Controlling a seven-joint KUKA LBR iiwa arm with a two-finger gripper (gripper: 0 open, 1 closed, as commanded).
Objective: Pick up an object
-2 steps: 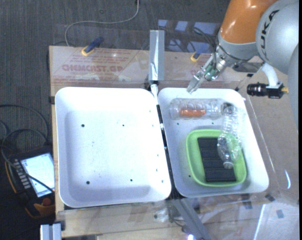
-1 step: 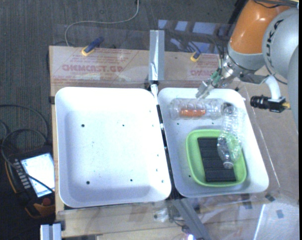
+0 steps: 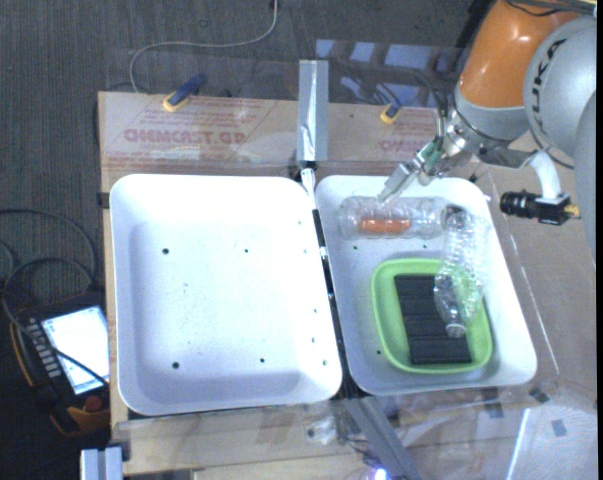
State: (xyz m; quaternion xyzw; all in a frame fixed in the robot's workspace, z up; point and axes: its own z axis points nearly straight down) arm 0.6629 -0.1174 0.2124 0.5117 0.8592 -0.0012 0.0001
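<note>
Now the gripper (image 3: 393,186) dips to the right bin's (image 3: 516,353) far edge, tips touching a clear plastic bottle (image 3: 393,216) with an orange patch; whether they've closed, I cannot tell. Looks like the grasping step; next needs a firm clamp, then lift.

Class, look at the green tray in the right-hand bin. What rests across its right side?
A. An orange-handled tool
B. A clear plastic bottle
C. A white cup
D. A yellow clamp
B: a clear plastic bottle lies tilted over the right side of the green tray, partly covering the dark flat block inside it.
</note>
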